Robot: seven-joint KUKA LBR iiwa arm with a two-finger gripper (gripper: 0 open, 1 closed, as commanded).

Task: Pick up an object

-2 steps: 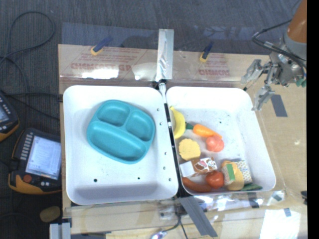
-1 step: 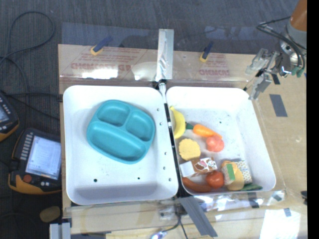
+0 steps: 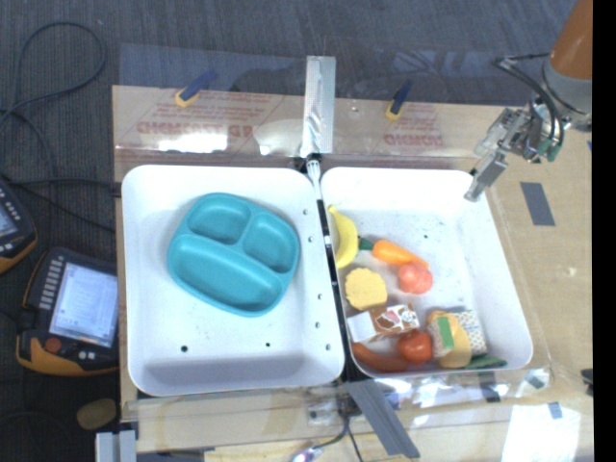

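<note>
Arm with orange band is reaching in at the far right, its gripper (image 3: 493,162) hanging over the far right corner of the right bin (image 3: 481,258), above the rim and apart from every item. 1 grey finger (image 3: 480,180) is pointing down-left toward the bin; the second is not distinguishable, so jaw spread: cannot tell. Nothing is sitting between the fingers.

Right bin is holding the pickable items, all clustered in its left and near part:
- banana (image 3: 342,236) lying along the left wall, far end
- carrot (image 3: 394,252) just right of the banana
- pinkish round fruit (image 3: 415,277) just near of the carrot
- yellow round piece (image 3: 365,288) left of that fruit
- small printed carton (image 3: 387,320) near of the yellow piece
- red tomato (image 3: 416,346) and a brown sausage-like piece (image 3: 377,359) at the near wall
- sandwich-like block (image 3: 456,336) in the near right, touching the tomato

Left bin (image 3: 154,354) is carrying 1 teal divided plate (image 3: 234,251) with 3 compartments, sitting slightly far of centre.

A tablet-like pendant (image 3: 67,308) is lying on the dark floor left of the bench.
</note>
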